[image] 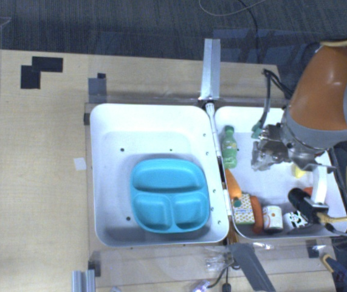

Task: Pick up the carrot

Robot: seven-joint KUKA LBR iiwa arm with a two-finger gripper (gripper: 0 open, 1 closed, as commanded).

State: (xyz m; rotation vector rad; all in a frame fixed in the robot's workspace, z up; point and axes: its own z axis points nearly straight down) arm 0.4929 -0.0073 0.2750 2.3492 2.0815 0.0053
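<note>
The carrot (233,185) is a short orange piece lying along the left wall of the right bin (246,117), just below a green bottle (228,146). My gripper (263,158) hangs over the middle of the right bin, to the right of the carrot and a little farther back, apart from it. Nothing shows between its tips.
Along the right bin's front edge lie a small patterned box (242,208), an orange item (256,215), a white can (273,218) and a black-and-white toy (295,219). A yellow piece (299,171) sits by the wrist. The left bin (109,163) holds a blue divided plate (170,194).
</note>
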